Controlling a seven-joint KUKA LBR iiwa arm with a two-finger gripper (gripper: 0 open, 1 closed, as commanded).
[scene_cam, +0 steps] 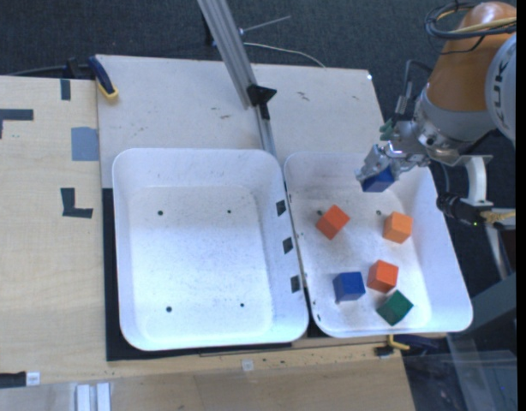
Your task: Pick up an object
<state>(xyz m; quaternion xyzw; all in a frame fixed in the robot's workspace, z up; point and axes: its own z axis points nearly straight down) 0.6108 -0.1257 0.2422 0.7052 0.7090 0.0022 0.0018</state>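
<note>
Blue block (379, 181) sits clamped in my pincer (381, 171), lifted above the right bin's (443, 255) far end, so the pick looks made. Below lie three orange cubes (332, 221), a blue cube (349, 286) and a green cube (395, 306). Left bin (130, 229) alongside.

three orange cubes (332, 221), two blue cubes (349, 285) (one at the hand (379, 171)), one green cube (395, 306), two white bins (126, 229)
</note>
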